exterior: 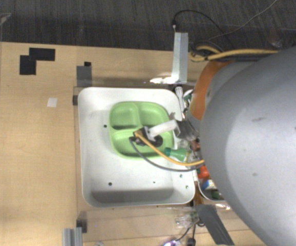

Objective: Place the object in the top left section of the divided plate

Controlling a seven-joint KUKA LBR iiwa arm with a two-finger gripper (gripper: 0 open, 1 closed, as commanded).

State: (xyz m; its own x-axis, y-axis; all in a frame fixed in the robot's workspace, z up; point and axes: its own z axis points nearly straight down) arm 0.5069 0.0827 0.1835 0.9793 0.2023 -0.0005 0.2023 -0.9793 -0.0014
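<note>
A light green divided plate [132, 118] lies in the left white bin [97, 152], towards its upper middle. Its top left section [125, 114] and top right section [153, 111] show bare green. My gripper [181, 129] hangs over the plate's right edge, at the end of the big grey arm [255, 137] that comes in from the right. I see no object between plate and gripper. The lower section of the plate is partly hidden by the wrist's cabling.
A teal item [178, 153] and a red-orange item [204, 172] peek out beside the arm at the divider to the right bin, which the arm mostly covers. A metal post [180, 55] stands behind the bins. Bare bin floor [132, 183] lies in front of the plate.
</note>
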